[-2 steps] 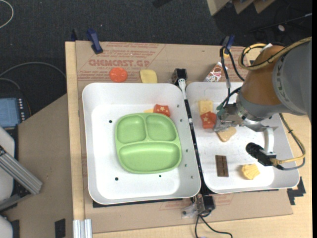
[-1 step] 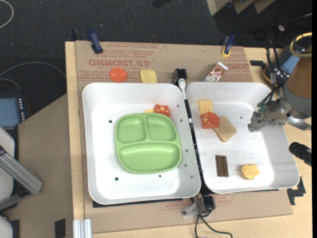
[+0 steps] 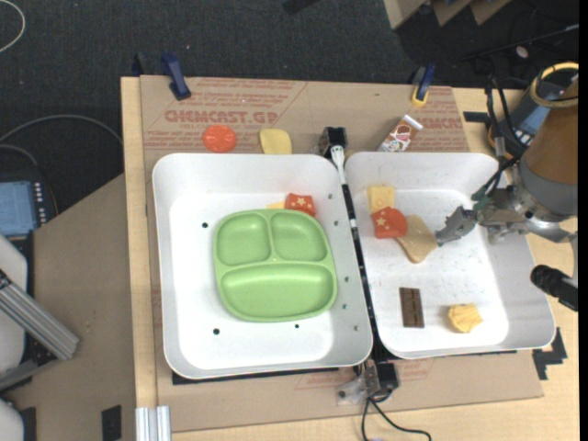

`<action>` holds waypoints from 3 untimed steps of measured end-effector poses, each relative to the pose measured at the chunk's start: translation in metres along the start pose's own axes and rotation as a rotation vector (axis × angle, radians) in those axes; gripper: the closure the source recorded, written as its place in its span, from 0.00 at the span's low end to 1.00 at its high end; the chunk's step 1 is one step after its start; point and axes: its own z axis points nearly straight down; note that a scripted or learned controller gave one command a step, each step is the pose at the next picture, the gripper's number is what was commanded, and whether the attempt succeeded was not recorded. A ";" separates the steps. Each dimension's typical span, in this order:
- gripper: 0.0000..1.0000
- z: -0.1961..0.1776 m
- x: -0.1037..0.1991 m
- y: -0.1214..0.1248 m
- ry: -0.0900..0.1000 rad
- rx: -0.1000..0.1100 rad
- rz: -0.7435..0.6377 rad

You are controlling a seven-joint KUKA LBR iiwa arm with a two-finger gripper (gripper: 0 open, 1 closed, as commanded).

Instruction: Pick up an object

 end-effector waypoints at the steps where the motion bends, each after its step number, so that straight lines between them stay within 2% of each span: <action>1: 0.00 0.095 0.050 0.077 0.001 -0.001 -0.007; 2: 1.00 0.078 0.046 0.076 -0.002 -0.005 -0.002; 3: 0.00 0.079 0.046 0.075 -0.002 -0.004 -0.002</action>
